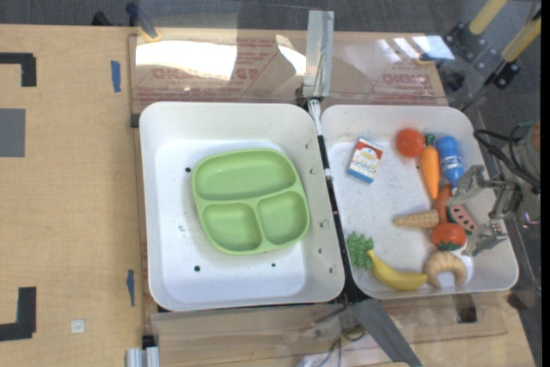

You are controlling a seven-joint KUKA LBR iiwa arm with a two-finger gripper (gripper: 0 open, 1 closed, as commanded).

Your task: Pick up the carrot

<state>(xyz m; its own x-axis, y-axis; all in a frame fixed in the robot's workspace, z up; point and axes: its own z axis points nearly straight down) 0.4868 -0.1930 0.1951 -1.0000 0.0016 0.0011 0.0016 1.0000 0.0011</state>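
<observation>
Two white bins sit side by side; the carrot (430, 168) lies in the right bin (378, 211), crowded between bottle (449, 159) and tomato (410, 141). Gripper (481, 209) hangs spread open nearby, so it could catch a neighbour instead

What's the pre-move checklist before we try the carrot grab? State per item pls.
1. Carrot located: ok, lies in the right bin, near its right side.
2. Carrot free of the gripper: ok, nothing shows between the fingers.
3. Fingers spread for a grasp: ok, they look open.
4. Gripper lined up over carrot: not ok, it sits toward the bin's right edge, lower in view than the carrot.
5. Clear space around carrot: not ok, blue bottle lies right beside it, and tomato is close to its top end.
6. Green tray out of the way: ok, it is in the left bin.
</observation>
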